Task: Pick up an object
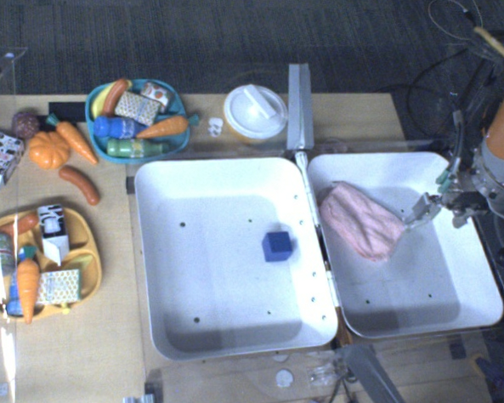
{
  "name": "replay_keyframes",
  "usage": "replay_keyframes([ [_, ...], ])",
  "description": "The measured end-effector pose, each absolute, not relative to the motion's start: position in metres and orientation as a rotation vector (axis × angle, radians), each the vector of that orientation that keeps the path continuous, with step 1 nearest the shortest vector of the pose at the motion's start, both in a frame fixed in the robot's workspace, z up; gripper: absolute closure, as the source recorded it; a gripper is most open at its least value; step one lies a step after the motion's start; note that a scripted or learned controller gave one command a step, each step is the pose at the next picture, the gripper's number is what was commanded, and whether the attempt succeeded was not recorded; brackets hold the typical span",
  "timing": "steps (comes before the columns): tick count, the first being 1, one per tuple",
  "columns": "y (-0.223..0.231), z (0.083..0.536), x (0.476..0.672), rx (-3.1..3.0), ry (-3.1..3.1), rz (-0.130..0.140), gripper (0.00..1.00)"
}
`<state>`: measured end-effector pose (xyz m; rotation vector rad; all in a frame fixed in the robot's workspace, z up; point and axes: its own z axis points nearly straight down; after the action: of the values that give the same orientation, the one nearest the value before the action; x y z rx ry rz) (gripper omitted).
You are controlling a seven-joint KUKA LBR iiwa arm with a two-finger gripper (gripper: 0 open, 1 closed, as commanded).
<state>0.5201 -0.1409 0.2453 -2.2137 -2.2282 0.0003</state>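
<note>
A crumpled pink cloth (pixel 360 222) lies in the right bin (pixel 437 304), against its left wall. A small blue cube (pixel 278 245) sits near the middle of the left bin (pixel 199 310). My gripper (pixel 421 209) reaches in from the right, low over the right bin. Its tip is just beside the right end of the pink cloth. I cannot tell whether it touches the cloth. The grey arm with its orange band (pixel 503 130) stands at the right edge of the view.
On the bench at the left are a blue bowl (pixel 136 120) of toy food, a yellow plate (pixel 39 262) of toy food, and loose toy vegetables (pixel 57 153). A white lidded container (pixel 256 112) stands behind the bins. Cables hang at the far right.
</note>
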Motion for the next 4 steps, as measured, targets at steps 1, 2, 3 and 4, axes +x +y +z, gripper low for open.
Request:
replay_keyframes([
  [1, -0.094, 0.144, 0.562, -2.142, -2.297, 0.000, 0.00],
  [2, -0.101, 0.093, 0.586, -2.158, -2.303, -0.017, 0.00],
  [3, -0.094, 0.093, 0.573, -2.042, -2.418, -0.017, 0.00],
  [4, -0.094, 0.093, 0.572, -1.972, -2.474, -0.012, 0.00],
])
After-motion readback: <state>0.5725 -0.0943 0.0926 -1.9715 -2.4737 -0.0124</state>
